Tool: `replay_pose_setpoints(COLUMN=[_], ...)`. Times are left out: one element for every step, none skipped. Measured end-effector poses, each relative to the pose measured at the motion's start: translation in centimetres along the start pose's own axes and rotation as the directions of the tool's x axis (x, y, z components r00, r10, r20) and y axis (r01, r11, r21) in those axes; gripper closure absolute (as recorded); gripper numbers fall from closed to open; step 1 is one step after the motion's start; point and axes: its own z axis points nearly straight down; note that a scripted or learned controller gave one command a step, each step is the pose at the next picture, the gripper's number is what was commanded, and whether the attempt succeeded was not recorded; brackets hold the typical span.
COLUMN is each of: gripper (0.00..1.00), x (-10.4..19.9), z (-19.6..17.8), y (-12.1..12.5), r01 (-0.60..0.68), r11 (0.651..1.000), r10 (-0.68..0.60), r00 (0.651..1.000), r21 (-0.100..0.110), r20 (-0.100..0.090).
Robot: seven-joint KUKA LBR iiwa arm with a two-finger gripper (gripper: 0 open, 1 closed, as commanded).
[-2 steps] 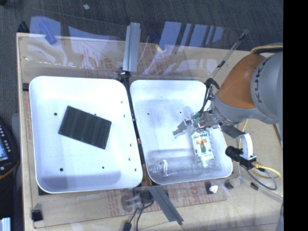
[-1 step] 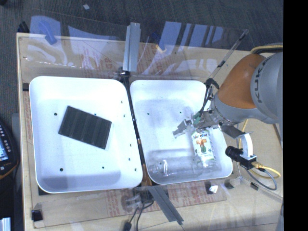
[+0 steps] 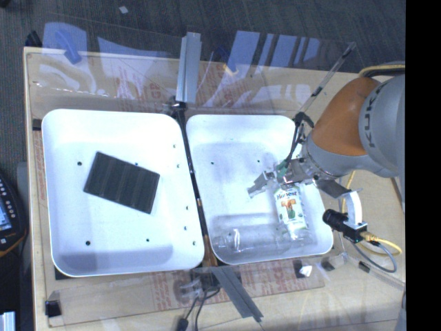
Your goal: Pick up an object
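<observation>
Nearest to me, along the near wall of the right bin (image 3: 207,185), I see a clear plastic bottle (image 3: 251,238) lying on its side, hard to make out against the white floor. Just right of it a small bottle with a green and orange label (image 3: 291,211) lies with its cap end toward the near right corner. Over in the left bin (image 3: 52,185) a dark ridged slab (image 3: 122,182) rests flat, well apart from every wall.

A little farther in, my gripper (image 3: 265,182) sits low in the right bin, just beyond the top of the labelled bottle. I read its fingers as spread apart with nothing between them, though the metal blurs into the white bin, so I hold that loosely. Behind it the arm (image 3: 358,129), grey with its orange band, comes in over the bin's right wall.

As I judge it, the pick is not yet made: all three things lie on the bin floors and none is lifted. What is left is to close on one and raise it.

For room, the far left part of the right bin is open floor. The labelled bottle lies close to the right wall and the clear bottle hugs the near wall, so either approach is tight on that side. The slab has open space all round.
</observation>
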Motion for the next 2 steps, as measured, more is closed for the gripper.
replay_pose_setpoints(gripper=[1.00, 0.00], x=[0.03, 0.02], z=[-1.00, -0.99], y=[0.14, 0.14], r01=[0.004, 0.004], r11=[1.000, 1.000], r10=[-0.004, -0.004], r00=[1.000, 1.000], r21=[-0.001, 0.000], r20=[0.000, 0.000])
